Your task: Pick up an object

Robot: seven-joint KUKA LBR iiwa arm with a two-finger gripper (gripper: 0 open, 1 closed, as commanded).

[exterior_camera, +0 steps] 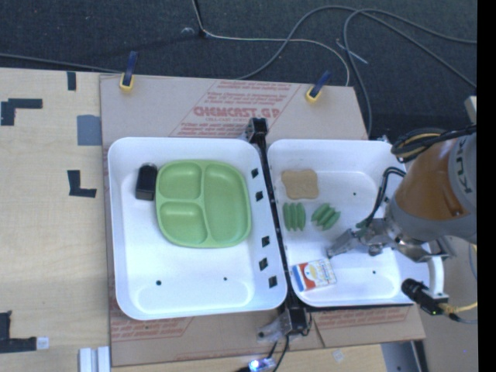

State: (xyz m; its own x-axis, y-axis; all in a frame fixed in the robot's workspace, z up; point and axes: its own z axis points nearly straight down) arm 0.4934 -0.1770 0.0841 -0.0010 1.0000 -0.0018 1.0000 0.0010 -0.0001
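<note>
Two shallow white plastic bins sit side by side on a sheet of brown printed cardboard (pixel 232 103), which is held at its far edge by two yellow-and-blue clamps (pixel 127 77). In front of you, the left bin (pixel 128 270) holds a pale green divided plastic plate (pixel 204 204) with three compartments, and a small black block (pixel 146 182) rests just beside the plate's left rim. A black divider strip (pixel 267 215) runs between the two bins.

The right bin (pixel 364 285) carries four loose things. A tan, bread-like square (pixel 300 183) lies toward the far left corner. Near it, closer to you, are two green ribbed pieces: a longer one (pixel 294 215) standing parallel to the divider and a shorter one (pixel 325 216) tilted just to its right. A flat white card with red and blue print (pixel 313 274) lies at the near left of that bin.

Your grey arm with the orange band (pixel 434 188) reaches in from the right. Its two-finger gripper (pixel 338 248) hangs low over the right bin's floor, between the shorter green piece and the printed card, touching neither as far as you can see. Whether the pincer is spread or pressed together cannot be told from this angle; nothing shows between its fingers.

Dark cables (pixel 325 22) trail across the black surface beyond the bench.
</note>
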